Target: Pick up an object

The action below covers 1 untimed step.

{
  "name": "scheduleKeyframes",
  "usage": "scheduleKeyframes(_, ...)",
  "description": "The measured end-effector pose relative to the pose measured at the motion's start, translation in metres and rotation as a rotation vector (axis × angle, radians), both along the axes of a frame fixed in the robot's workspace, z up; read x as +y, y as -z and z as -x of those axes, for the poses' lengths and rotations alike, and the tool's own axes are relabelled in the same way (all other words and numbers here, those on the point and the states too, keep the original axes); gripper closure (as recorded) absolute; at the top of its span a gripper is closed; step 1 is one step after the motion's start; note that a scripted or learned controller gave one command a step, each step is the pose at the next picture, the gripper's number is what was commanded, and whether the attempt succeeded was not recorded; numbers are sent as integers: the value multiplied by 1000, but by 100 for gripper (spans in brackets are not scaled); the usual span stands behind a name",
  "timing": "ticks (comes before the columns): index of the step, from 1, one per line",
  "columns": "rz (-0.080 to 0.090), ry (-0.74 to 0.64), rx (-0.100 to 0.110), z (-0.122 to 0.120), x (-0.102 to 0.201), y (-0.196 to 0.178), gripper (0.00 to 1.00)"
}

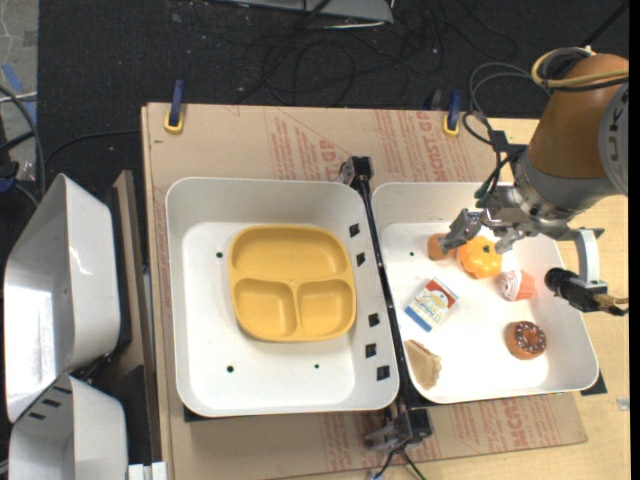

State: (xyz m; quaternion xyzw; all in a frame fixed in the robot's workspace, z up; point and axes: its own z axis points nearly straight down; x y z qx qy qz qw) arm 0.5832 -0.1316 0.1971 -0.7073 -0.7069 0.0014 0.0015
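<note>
The right bin point(570, 368) holds several small objects: an orange-yellow pepper-like toy point(480, 258), a small brown piece point(438, 246) to its left, a white and red item point(516, 285), a blue and white carton point(431, 303), a chocolate donut point(525, 339) and a tan slice point(424, 364). My gripper point(484, 230) hangs over the bin's upper part, right above the orange toy, its grey fingers point(462, 232) spread on either side of the toy's top. Whether the fingers touch the toy is unclear.
The left bin point(200, 368) holds a yellow divided tray point(293, 281). A black divider point(372, 268) runs between the bins. The arm's orange band point(575, 118) rises over the right bin's far corner. White containers point(60, 278) stand off the bench at left.
</note>
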Motion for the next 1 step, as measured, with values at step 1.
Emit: scheduleKeyframes(1, 0, 1, 1, 4, 0, 63, 0)
